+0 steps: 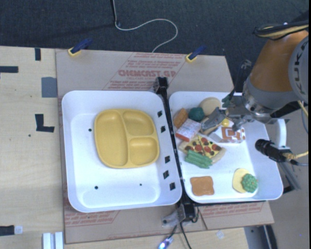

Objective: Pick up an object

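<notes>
A: What is lying nearest in the right bin?
B: Toast, then pizza.
A: And the gripper?
B: It is hovering above the pizza, apparently approaching; whether its grip is open, I cannot tell. Next, it needs lowering.

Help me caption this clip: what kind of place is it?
Likely a robotics lab test bench: toy food in a white bin, a yellow divided plate, clamped cardboard.

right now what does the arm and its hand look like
The arm is bulky and rounded: an orange band above a grey wrist section with part of dark lettering at the edge. Its hand is dark grey metal with slim fingers.
</notes>
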Controlling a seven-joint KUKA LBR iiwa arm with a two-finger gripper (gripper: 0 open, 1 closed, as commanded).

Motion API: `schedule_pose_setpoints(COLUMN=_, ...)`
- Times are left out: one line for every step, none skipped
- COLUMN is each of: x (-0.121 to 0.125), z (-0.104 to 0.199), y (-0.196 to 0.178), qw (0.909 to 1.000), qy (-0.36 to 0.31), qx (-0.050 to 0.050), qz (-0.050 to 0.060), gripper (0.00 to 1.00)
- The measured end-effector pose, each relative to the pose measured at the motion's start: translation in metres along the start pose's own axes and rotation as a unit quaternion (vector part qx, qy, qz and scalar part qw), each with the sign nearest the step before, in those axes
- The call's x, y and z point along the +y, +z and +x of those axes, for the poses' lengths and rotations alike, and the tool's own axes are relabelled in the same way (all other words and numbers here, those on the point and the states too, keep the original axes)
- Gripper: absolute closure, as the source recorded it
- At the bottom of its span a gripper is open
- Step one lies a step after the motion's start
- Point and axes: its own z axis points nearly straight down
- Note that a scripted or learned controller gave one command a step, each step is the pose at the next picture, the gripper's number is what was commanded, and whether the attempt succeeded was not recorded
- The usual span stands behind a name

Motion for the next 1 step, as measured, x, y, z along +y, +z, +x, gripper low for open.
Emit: schedule_pose_setpoints(x=0.041, z=-0.0084, y=0.1133, qw=0.9999, qy=0.0, qx=-0.004, qz=-0.012, gripper=0.0)
